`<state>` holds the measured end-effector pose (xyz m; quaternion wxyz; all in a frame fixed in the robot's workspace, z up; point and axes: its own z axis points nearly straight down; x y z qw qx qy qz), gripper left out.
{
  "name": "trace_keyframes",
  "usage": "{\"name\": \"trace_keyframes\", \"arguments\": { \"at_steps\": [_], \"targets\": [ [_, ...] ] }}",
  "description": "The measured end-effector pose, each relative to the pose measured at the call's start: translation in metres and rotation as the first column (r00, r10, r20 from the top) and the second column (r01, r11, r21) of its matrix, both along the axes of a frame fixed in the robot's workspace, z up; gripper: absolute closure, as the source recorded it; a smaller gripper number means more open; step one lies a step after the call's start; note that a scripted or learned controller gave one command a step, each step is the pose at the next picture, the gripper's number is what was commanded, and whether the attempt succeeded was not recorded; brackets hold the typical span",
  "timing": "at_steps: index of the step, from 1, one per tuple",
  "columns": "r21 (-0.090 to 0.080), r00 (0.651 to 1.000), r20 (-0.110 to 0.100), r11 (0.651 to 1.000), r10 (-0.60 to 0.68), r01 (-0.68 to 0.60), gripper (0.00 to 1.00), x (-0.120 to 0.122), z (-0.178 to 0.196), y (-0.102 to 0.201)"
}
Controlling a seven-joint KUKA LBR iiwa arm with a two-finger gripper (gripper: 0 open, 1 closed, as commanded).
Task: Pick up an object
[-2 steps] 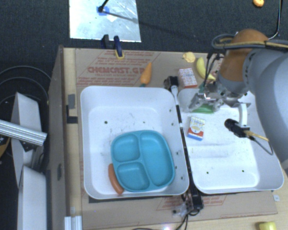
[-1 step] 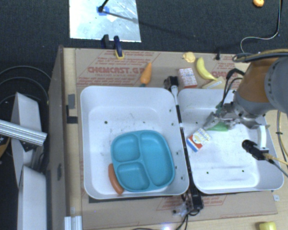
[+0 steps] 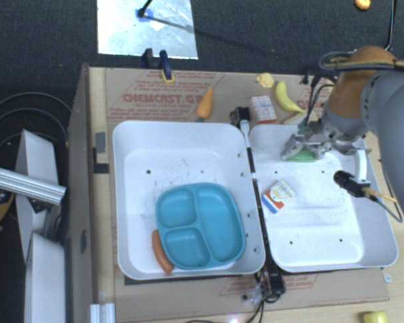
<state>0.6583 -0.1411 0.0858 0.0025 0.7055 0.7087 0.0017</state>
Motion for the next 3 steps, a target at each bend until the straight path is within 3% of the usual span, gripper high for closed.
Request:
{"name": "trace_keyframes", "arguments": {
  "at_steps": [1,2,3],
  "targets": [
    [0.0,1.0,0.0,1.0,0.001,-0.001,1.0,0.0,0.01,0.0],
    [0.001,1.0,0.0,1.0,0.001,-0.001,1.0,0.012,0.06,0.012],
    [0.002,1.0,-0.009,1.0,0.0,0.0,1.0,-0.055,0.103,0.056]
  ]
}}
